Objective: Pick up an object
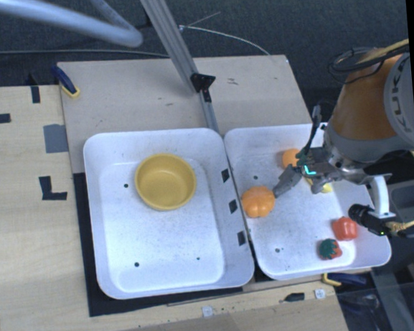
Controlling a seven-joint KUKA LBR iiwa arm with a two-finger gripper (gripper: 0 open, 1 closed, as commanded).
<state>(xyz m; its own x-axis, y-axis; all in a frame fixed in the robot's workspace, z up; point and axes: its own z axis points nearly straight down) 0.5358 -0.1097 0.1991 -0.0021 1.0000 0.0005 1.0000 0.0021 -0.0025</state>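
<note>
An orange round fruit (258,201) lies at the left edge of the right bin (295,261). My gripper (289,179) hangs low over the right bin, just right of that fruit and close to it. A smaller orange object (289,157) sits right behind the gripper, partly hidden by it. A yellow piece (324,185) peeks out under the wrist. Nearer the front right corner lie a red object (344,228) and a green and red object (329,248).
A yellow bowl (165,181) stands in the back half of the left bin (130,276). A grey metal pole (183,55) slants down to the bins' back edge. The arm's body (364,111) covers the right bin's back right corner.
</note>
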